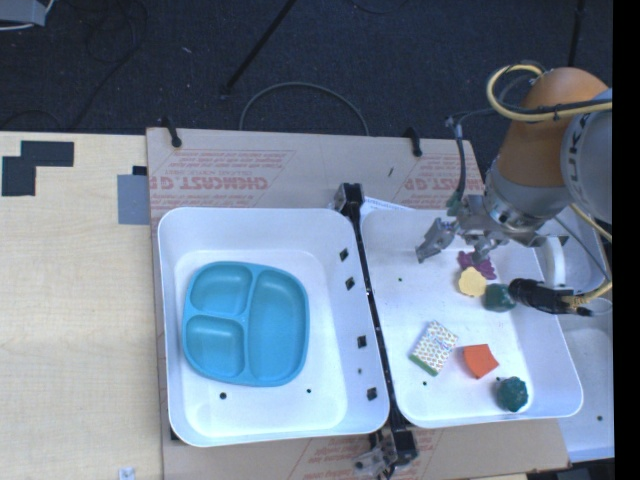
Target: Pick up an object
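**Lining up over the right bin**

I see my gripper (437,242) hanging with fingers spread, grasping nothing, above the right bin (400,388). The purple object (476,263) lies just beside it; I should centre, then descend straight.

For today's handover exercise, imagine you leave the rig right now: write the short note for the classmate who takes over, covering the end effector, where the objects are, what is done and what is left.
End effector: hangs over the upper part of the right bin, nothing seen between its fingers.
Right bin objects: purple piece and yellow piece just right of the end effector, dark green piece beside the yellow one; patterned block, orange block and green lump nearer the front.
Left bin: blue divided plate.
Done: nothing lifted.
Left: grasp one object and raise it; the purple and yellow pieces look nearest.
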Available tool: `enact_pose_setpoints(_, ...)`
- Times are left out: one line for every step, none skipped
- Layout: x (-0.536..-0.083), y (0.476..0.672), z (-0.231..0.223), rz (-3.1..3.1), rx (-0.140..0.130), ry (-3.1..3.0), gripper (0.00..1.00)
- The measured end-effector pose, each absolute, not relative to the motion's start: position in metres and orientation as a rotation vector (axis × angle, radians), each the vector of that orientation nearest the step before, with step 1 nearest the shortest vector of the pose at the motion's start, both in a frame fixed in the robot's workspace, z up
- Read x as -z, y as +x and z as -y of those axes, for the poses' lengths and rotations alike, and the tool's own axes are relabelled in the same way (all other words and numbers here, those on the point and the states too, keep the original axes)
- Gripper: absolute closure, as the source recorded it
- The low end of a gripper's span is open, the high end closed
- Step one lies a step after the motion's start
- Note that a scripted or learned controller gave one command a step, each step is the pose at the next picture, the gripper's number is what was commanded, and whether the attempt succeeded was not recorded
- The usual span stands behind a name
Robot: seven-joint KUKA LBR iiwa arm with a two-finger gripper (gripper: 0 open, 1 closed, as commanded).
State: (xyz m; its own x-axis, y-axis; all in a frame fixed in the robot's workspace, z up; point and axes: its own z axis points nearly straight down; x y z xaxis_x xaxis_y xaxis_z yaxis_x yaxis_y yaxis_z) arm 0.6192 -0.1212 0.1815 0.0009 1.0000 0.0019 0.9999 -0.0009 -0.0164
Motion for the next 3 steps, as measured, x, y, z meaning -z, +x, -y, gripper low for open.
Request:
enact_pose_setpoints(-0.19,0.622,0.121,2.22,-0.002,-2.218,0.0)
enact_pose_setpoints(-0.146,0.616,0.119,2.218,-0.007,-2.216,0.0)
enact_pose_setpoints(-0.092,0.615,0.118,2.216,-0.007,-2.218,0.0)
